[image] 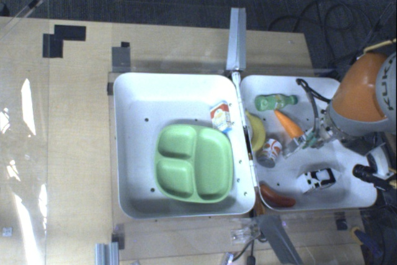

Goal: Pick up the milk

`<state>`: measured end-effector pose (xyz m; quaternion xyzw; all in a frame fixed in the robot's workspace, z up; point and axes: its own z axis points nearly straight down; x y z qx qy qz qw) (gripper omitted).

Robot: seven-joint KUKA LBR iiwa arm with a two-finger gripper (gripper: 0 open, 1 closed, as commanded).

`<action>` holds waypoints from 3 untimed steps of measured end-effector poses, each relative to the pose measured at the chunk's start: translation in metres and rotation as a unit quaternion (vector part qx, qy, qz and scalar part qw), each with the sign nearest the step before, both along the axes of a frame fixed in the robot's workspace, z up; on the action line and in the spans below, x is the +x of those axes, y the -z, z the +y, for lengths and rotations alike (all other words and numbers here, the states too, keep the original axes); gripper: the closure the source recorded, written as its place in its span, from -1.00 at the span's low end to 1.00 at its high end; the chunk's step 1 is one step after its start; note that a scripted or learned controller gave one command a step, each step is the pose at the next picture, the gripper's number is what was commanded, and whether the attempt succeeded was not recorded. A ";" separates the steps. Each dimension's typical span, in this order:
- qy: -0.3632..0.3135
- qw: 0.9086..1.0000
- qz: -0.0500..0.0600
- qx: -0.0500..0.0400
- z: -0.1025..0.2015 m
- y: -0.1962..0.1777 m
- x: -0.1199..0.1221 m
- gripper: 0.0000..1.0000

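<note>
Boxy milk carton [221, 116] (red-white) in left bin [133, 133], beside smooth green plate [194, 162]

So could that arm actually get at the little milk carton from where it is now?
Probably yes. The milk carton lies in the left bin, near the divider, with nothing on top of it; the green plate sits beside it, not over it. The gripper is over the right bin, so it must cross over.

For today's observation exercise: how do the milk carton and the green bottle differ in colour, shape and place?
The milk carton is a white and red box; the green bottle is rounded and long.
The milk carton lies in the left bin beside the green plate; the green bottle lies in the right bin above the carrot.
Both are small drink containers.
</note>
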<state>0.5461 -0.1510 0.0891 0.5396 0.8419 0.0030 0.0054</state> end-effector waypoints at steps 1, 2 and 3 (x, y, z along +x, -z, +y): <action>-0.003 1.000 0.003 -0.001 -0.055 -0.012 -0.057 -1.00; -0.109 0.994 -0.001 -0.003 0.011 -0.001 -0.054 -1.00; -0.145 0.989 -0.002 -0.002 0.037 -0.001 0.016 -1.00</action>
